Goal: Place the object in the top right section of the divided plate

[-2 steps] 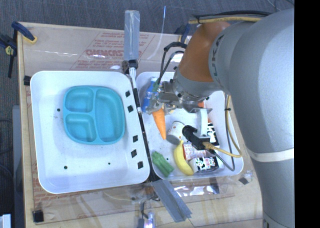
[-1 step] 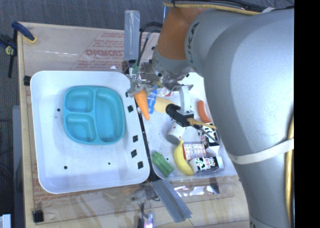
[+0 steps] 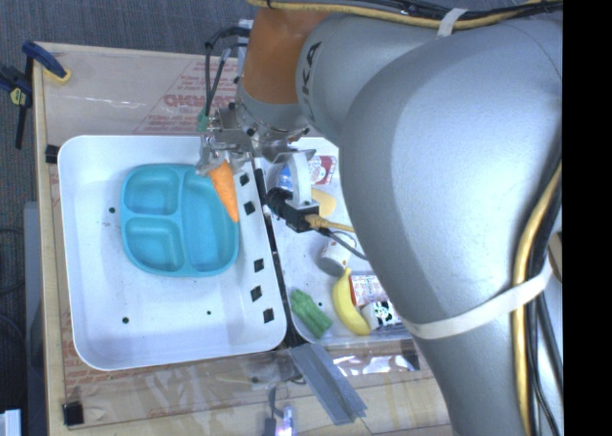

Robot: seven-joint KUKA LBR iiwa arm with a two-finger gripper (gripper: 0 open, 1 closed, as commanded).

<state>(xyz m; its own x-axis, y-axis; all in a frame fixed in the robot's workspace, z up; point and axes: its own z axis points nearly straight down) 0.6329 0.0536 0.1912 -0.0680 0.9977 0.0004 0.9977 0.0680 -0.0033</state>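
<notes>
1. The gripper [image 3: 218, 159] hangs over the left bin [image 3: 86, 329], at the top right edge of the blue plate [image 3: 179, 221]
2. Its fingers grasp an orange carrot [image 3: 226, 191], which slants down over the plate's right section
3. The right bin [image 3: 304, 329] holds a banana [image 3: 346, 302], a green item [image 3: 310, 312] and small packets [image 3: 371, 295]

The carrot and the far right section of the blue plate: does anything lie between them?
No. In the camera view the carrot, hanging below the gripper, overlaps the blue divided plate's right rim.
</notes>
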